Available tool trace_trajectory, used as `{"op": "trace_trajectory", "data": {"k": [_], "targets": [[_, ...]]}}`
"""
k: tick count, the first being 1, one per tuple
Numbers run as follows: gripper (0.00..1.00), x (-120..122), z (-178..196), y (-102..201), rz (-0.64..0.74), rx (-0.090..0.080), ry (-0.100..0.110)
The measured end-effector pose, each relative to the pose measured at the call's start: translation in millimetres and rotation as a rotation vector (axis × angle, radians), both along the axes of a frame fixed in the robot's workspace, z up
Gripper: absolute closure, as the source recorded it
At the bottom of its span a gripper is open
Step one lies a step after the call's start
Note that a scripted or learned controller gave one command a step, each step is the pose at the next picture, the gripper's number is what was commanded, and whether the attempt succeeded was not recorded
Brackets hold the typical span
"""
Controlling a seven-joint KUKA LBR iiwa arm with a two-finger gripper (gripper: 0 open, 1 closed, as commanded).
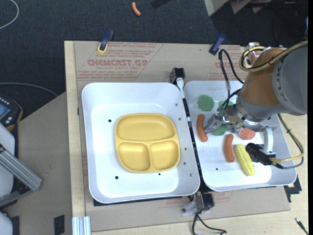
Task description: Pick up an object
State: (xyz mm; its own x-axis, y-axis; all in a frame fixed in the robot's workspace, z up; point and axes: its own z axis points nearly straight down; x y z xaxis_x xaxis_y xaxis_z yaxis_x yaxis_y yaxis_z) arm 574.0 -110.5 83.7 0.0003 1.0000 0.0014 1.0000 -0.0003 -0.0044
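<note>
Your nearest glossy orange sausage [201, 127] lies with its long axis running twelve to six, at nine o'clock of the gripper [218, 123]; finger state can't be told.

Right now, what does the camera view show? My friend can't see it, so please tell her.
A grey robot arm reaches into the right white bin, its gripper low among toy foods: two sausages, a corn cob and broccoli. The left bin holds a yellow divided plate.
</note>
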Motion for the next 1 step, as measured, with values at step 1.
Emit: {"op": "trace_trajectory", "data": {"k": [1], "targets": [[1.00,0.6,11.4,-0.3,-0.001,-0.001,-0.003]]}}
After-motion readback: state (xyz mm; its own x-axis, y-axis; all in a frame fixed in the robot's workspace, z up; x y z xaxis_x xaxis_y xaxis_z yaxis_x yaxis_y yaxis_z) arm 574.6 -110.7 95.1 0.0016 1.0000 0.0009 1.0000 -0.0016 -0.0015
